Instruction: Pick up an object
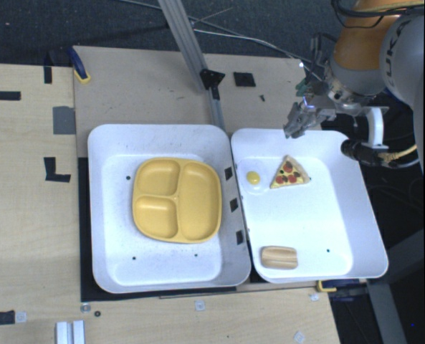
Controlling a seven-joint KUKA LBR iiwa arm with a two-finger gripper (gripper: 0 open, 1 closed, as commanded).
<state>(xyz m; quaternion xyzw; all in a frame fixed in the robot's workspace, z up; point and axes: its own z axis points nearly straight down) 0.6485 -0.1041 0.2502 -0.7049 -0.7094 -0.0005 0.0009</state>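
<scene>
At twelve o'clock of the right bin, tool hovering; grip state cannot be told. Pizza slice just below it at six o'clock, nearest item. Recommended: descend straight, straddle the slice's narrow width, close gently.

One camera looks down from above the bench at a slant, far enough back to take in both white bins whole. The left bin sits near the middle of the picture, the right bin just beside it, toward the side the arm enters from.
</scene>
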